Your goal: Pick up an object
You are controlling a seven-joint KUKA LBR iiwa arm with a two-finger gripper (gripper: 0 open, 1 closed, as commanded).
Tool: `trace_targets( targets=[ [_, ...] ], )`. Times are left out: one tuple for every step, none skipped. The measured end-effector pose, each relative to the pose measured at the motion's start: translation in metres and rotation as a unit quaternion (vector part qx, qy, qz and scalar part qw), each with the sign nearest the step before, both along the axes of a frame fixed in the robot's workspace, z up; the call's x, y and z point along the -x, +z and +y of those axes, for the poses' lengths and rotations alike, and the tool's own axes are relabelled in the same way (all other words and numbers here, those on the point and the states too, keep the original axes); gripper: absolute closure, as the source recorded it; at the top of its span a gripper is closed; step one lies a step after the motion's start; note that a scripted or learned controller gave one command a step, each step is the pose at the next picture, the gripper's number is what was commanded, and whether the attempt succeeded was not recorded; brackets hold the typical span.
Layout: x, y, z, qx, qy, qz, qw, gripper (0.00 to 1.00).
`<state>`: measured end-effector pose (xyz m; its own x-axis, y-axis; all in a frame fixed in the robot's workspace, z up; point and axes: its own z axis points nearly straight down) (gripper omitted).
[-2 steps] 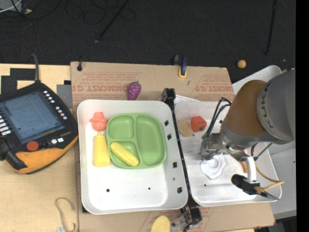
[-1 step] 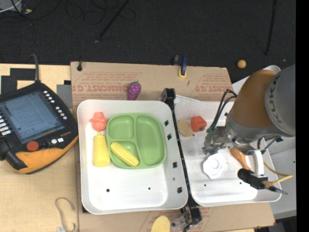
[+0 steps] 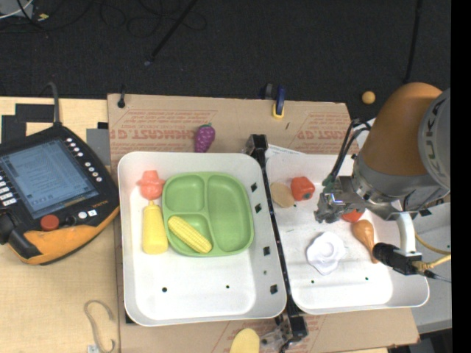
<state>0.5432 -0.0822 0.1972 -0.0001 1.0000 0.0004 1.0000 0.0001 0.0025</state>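
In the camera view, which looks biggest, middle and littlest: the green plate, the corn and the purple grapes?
Largest to smallest as they look in the camera view:
1. green plate, in the left bin
2. corn, lying in one of the plate's compartments
3. purple grapes, on the cardboard behind the bins; they sit farther from the camera, so may look slightly smaller.

Bright even overhead light, soft focus, dark background.

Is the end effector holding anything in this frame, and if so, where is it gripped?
It cannot be told. The end effector hangs over the right white bin near a small red toy, but nothing visibly sits between its tips.
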Motion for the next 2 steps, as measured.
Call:
trace_targets(
  targets=[
    [0.000,0.032,-0.001,0.0000,-0.001,0.001,1.0000,1.00],
    [0.038,0.037,0.031,-0.0007,0.000,0.004,1.0000,1.00]
  ],
)
